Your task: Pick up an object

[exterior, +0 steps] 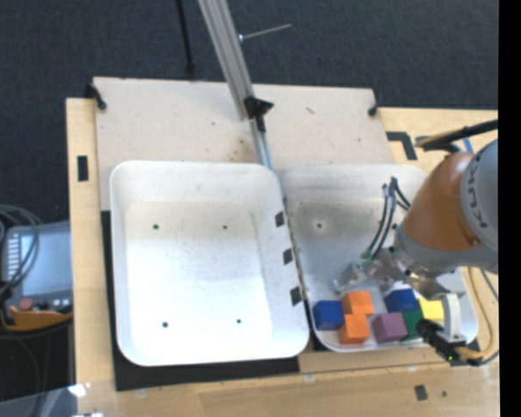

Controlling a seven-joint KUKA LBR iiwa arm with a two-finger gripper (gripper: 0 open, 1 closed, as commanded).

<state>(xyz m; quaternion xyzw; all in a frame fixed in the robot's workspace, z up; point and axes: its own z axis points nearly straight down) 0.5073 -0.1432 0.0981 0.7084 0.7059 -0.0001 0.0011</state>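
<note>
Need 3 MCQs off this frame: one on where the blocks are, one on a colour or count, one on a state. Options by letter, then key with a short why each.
1. Where do the blocks lie?
A. Near end of the right bin
B. Middle of the left bin
C. On the bench behind the bins

2. What colour is the block that touches the blue block's right side?
A. Red
B. Orange
C. White

3. Where is the gripper?
A. Low over the right bin, just behind the blocks
B. High over the left bin
C. Parked off the bench

Key:
1 A: the blocks cluster in the right bin at its near end.
2 B: the orange block sits against the blue block.
3 A: the gripper hangs just behind the orange block, inside the right bin; the left bin is well away from it.
</note>
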